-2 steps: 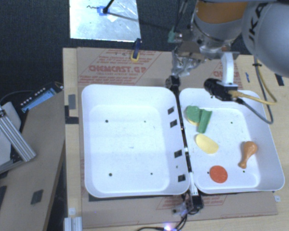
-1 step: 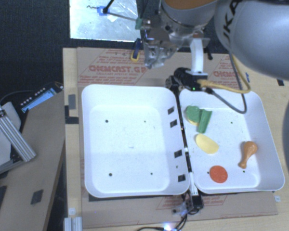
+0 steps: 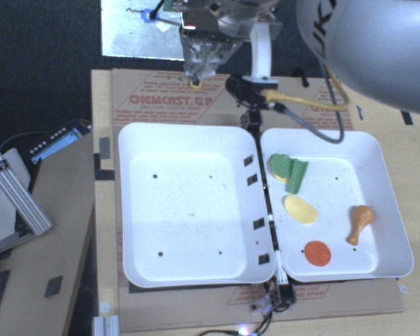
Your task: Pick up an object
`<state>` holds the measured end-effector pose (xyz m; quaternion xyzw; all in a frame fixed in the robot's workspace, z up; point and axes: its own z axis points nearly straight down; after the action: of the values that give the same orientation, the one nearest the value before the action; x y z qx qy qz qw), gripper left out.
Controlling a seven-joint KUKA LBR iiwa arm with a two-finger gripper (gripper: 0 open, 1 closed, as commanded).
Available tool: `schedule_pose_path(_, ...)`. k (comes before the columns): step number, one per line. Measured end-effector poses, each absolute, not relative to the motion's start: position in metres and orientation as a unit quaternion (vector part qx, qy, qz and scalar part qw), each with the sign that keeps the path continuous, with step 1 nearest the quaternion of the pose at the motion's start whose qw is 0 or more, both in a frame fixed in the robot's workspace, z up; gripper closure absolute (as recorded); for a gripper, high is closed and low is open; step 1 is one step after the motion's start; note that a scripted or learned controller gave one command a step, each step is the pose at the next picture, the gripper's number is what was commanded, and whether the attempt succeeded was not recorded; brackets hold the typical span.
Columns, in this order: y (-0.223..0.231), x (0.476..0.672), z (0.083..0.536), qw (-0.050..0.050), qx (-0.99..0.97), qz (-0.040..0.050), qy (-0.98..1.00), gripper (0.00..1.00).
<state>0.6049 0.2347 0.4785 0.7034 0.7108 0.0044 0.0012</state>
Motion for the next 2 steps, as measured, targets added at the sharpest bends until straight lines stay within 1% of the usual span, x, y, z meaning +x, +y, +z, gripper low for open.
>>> schedule_pose_path(1, 0.234, 0.599, 0.524, 0.001, 0.705, 0.003, 0.71, 1.0)
schedule_pose_path(2, 0.148, 0.605, 0.536, 0.001, 0.709, 0.001, 0.705, 1.0)
